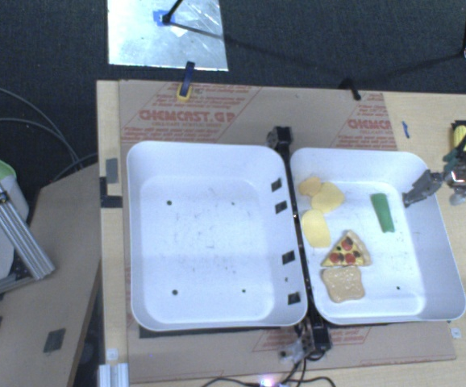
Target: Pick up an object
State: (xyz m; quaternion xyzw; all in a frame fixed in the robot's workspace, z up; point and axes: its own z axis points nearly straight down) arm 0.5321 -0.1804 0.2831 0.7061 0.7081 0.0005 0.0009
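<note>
The right bin (438, 240) holds several toy foods. A green stick-shaped piece (382, 212) lies near its right side. Yellow chip-like pieces (322, 196) sit at the upper left, with a pale yellow oval (316, 230) below them. A pizza slice (347, 251) and a slice of toast (343, 284) lie lower down. My gripper (421, 188) hangs at the bin's upper right rim, just right of the green piece, with nothing visible between its fingers.
The left bin (148, 216) stands beside the right one, joined by a black clip strip (285, 208). Both rest on a cardboard sheet (217, 111). A metal plate (166, 22) lies beyond the bench, and a metal frame (7, 216) stands at the left.
</note>
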